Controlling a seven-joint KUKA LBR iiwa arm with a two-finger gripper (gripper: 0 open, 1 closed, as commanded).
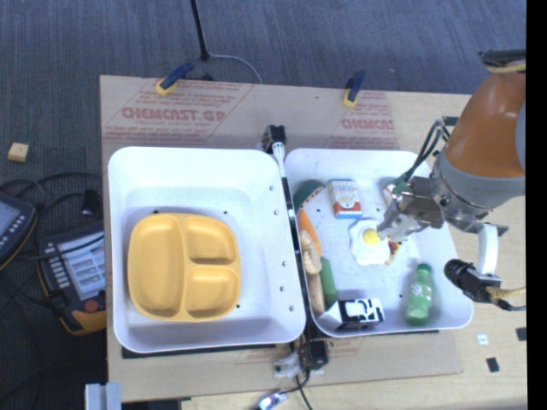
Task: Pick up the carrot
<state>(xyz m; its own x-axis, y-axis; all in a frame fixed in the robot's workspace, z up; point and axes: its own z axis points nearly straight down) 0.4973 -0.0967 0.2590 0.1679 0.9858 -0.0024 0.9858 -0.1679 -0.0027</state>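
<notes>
On the table we see, in the left bin (154, 173), a yellow divided plate (182, 265), and along the left wall of the right bin (444, 314) lies the carrot (308, 237), with a bread roll (316, 287) and a green pickle (329, 276) just below it. Further right, past a small carton (345, 199) and a fried egg (368, 243), our pincer (398, 221) hovers at the egg's right edge, well apart from the carrot. We cannot tell how far it is open, and we see nothing in its grip.
</notes>
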